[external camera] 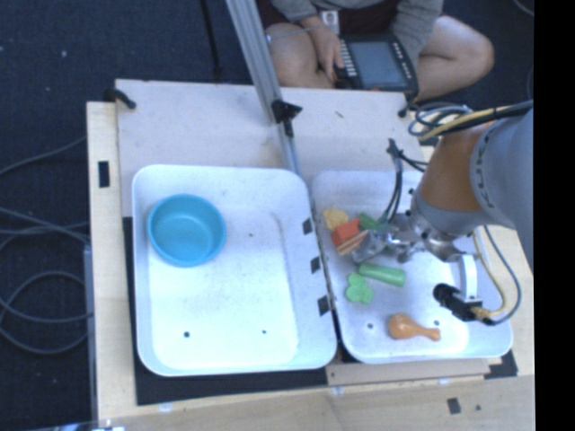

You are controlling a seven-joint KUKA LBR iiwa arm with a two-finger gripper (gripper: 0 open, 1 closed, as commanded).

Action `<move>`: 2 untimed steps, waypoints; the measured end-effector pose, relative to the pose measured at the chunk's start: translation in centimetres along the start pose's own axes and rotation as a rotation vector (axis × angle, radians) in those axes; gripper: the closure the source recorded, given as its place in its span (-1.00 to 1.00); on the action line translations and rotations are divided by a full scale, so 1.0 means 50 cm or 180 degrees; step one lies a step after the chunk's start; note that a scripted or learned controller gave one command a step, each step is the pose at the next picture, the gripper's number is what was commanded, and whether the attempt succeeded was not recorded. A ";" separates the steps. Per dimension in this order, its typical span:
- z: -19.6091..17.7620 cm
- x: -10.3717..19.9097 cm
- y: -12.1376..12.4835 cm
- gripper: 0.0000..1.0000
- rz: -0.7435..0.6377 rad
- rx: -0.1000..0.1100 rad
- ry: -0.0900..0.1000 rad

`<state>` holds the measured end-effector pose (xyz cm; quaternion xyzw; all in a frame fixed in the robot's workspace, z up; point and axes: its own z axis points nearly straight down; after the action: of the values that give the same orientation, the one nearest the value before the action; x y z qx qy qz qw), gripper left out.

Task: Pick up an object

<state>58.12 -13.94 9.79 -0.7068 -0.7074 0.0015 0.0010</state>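
Pincer (370,243) low among right bin's (485,344) toys.

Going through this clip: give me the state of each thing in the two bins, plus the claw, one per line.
Blue bowl: upright, alone in the left bin.
Claw: low in the right bin, among the toys; grip not discernible.
Green cylinder: lying flat, just below the claw.
Green clover-shaped piece: flat, beside the cylinder.
Orange piece: at the claw's tip.
Yellow piece: resting behind the orange one.
Orange drumstick-shaped toy: lying free, near the front.
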 end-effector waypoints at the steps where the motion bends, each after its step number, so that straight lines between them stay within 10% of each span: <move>1: -0.021 0.000 0.002 1.00 -0.0001 -0.0005 -0.0001; 2: -0.102 0.004 0.005 1.00 -0.0002 -0.0014 -0.0001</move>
<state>58.36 -13.74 14.89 -0.7065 -0.7077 -0.0001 -0.0006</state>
